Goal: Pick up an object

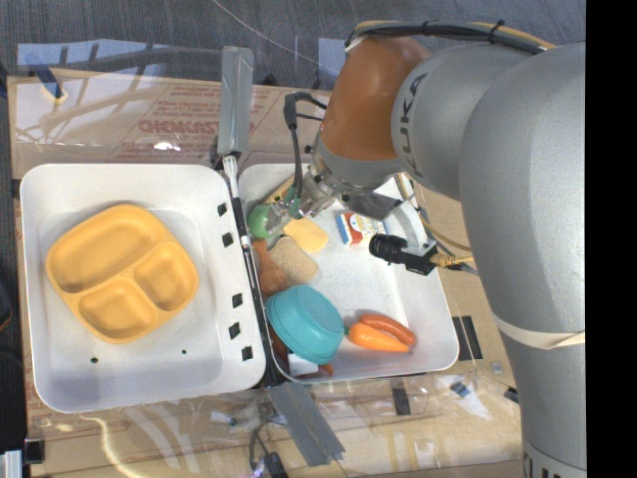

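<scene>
Right-hand shallow white plastic bin (428,312) crowded along its left wall; end effector (295,207) lowered at the upper-left corner, just beside a small round green toy (261,221) and touching or nearly touching a pale yellow wedge-shaped block (309,235); cannot tell whether anything sits within its grasp, nor how wide it stands, since wrist and cabling hide the tip. Likely target, as a judgement: the yellow wedge or the green toy, both near the bin's upper-left corner, below the tip; long axis of the wedge running roughly left to right, slightly down toward the right; green toy too round to show any axis. Risks from here: closing on two pieces at once, given the tight packing; a tan rough-surfaced bread-like slab (295,257) lying just below and against the wedge, liable to be nudged or dragged; a pinch on the wedge's sloped faces squeezing it out sideways; collision with the bin wall or the grey divider strip (235,108), both close to the tip. Well clear of the reach: teal plastic bowl (307,323), orange carrot-shaped toy (378,338), and the yellow three-compartment tray (121,270) in the left bin (60,376).
</scene>
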